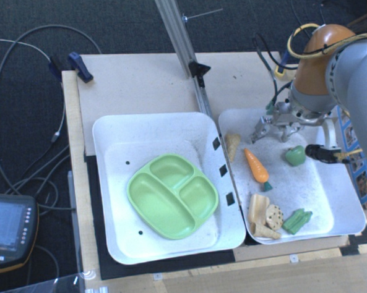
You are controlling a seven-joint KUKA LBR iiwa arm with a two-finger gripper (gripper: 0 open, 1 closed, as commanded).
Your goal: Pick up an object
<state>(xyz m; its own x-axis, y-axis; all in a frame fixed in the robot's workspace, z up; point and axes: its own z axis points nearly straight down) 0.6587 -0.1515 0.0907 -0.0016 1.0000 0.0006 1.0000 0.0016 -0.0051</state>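
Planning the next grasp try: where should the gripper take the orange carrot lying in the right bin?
Grip the orange carrot across its thick middle, coming straight down from above. It lies flat and slanted in the right white bin, with bare floor on both long sides for the fingers.

Bare floor mid right bin, carrot left, perhaps green ball above

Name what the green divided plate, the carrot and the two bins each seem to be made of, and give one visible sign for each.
Green divided plate: probably moulded plastic, with a smooth, even colour and soft sheen. Carrot: likely a plastic toy, uniformly orange with a green tip. Left bin and right bin: seemingly thin white plastic with rounded rims, dull and scuffed.
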